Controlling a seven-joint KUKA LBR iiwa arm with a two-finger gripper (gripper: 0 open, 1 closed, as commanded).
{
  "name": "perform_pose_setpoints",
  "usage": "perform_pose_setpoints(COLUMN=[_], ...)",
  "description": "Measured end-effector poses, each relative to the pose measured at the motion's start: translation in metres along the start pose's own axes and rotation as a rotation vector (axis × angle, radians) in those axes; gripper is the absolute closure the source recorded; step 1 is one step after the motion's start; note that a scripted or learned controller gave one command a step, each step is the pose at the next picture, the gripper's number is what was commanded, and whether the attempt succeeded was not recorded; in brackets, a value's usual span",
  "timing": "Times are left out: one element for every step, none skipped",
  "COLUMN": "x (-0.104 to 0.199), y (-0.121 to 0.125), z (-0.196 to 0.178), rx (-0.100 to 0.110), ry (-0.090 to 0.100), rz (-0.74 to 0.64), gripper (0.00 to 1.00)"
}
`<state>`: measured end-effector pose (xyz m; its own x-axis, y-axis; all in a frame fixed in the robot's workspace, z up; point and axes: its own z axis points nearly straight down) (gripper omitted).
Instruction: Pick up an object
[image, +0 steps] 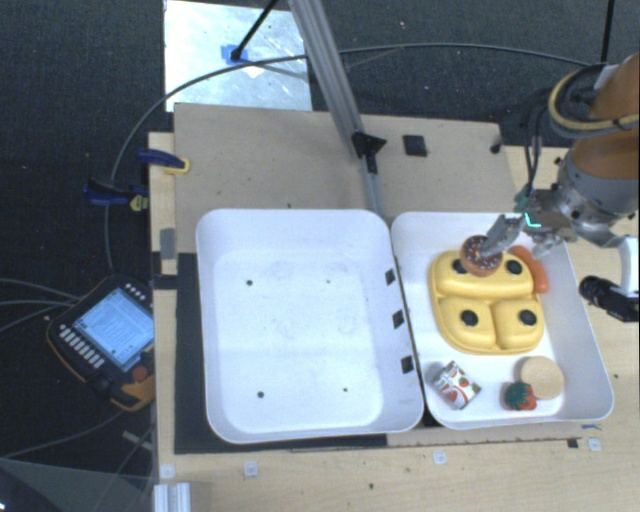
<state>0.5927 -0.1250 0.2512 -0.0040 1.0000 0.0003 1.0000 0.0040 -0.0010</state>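
**Arm over right bin, fingers at the donut**

Fingers reached down at a slant into the right bin, tips right at a small brown ring-shaped donut. Couldn't tell whether they were open, closed or gripping it; the tips blur into the donut from this angle. Donut sat on the top-left part of a yellow tray, a moulded piece w/ several round dark-centred hollows. An orange bit poked out at the tray's upper right edge, touching it.

Grey wrist w/ a green light was just above and right of the fingers, and the arm w/ its orange band ran off toward the top right corner.

Near the front of the same bin: a small red-and-white can lying on its side at left, a tan round cookie at right, and a red-and-green strawberry just beside the cookie, approx. touching.

Left bin lay alongside, joined to the right one by dark clips. Both rested on a brown table. A handheld control pad w/ lit screen sat off the table's left side, on the dark floor.
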Motion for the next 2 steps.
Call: perform_pose_setpoints(x=[0.0,-0.007], y=[0.001,-0.002], z=[-0.001,0.043], rx=[-0.003,0.0], ry=[0.0,-0.001], rz=[0.0,0.003], gripper=[0.0,0.0])
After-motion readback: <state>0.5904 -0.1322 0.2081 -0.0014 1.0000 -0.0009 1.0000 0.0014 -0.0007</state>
